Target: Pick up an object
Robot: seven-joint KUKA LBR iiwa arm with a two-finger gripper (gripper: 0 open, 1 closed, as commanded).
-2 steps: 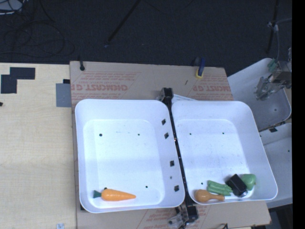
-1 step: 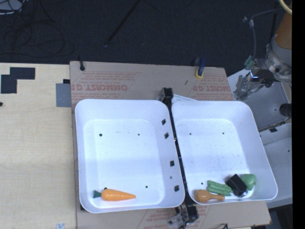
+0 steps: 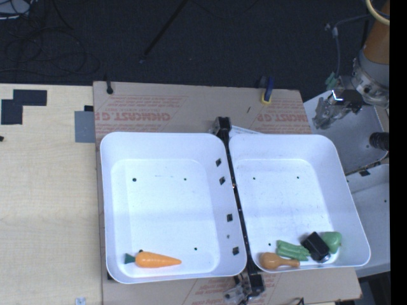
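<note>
Arm parked at upper right of the frame, above and outside the bins; gripper (image 3: 332,108) at far right, beyond the top right corner of the right bin (image 3: 289,146). Finger state: cannot tell, detail too small and cluttered. Nothing seen held. Candidate objects noted as follows. Carrot (image 3: 155,259), orange with a green stub, lying flat near the lower left corner of the left bin (image 3: 159,142), alone and well apart from anything else. Cluster in the lower right corner of the right bin: green bean pods (image 3: 292,250), a black block (image 3: 315,246) resting against a pale green piece (image 3: 332,239), and a tan pear-shaped piece (image 3: 277,262) close to the front wall. Judged step: approach and choice of target, not yet begun. Recommended: take the carrot, since isolated and clear of walls on most sides; come straight down over its thick middle, fingers set across the short axis, not along its length. Cluster judged riskier: pieces touching, crowded against the bin wall, likely to shift or jam a finger. Writing: red print on the cardboard sheet (image 3: 191,110) above the bins, upside down, appearing to read "CHEMCAST GP" in outline letters; right-hand copy partly cut off. No other legible labels.
</note>
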